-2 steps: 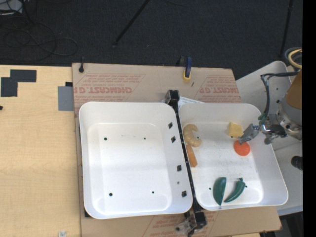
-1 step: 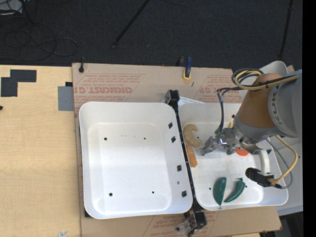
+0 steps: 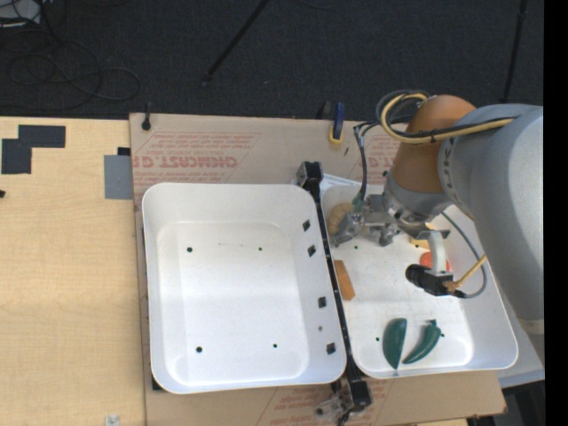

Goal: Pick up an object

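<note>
Gripper (image 3: 348,226) low in the right bin (image 3: 497,362), beside a tan object (image 3: 338,214).
We cannot tell how the gripper stands; we judge the green peppers (image 3: 395,341) light, smooth, rigid, best pinched across the middle.

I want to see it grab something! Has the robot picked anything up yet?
Not yet, as far as I can see. The gripper is down in the right bin, near its back left corner. The green pieces and orange block lie untouched, so lifting is left.
</note>
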Available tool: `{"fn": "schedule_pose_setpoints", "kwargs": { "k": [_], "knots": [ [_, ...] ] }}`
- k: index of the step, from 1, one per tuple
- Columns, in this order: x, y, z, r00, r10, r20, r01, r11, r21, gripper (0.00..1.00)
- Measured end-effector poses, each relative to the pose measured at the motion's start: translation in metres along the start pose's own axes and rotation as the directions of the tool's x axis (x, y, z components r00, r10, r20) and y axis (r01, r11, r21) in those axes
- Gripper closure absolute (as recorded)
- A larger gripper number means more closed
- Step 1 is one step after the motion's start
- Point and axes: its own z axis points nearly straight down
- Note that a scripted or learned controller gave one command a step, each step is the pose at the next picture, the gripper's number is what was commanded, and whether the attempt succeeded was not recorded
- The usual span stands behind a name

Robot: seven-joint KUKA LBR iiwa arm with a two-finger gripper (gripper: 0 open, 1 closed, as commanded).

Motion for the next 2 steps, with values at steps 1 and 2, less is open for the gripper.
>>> {"fn": "schedule_pose_setpoints", "kwargs": {
  "k": [1, 2],
  "knots": [
    [-0.027, -0.037, 0.000, 1.000, 0.007, 0.001, -0.007, 1.000, 0.008, 0.00],
    [-0.021, 0.009, 0.000, 1.000, 0.003, 0.001, -0.003, 1.000, 0.001, 0.00]
  ]
}}
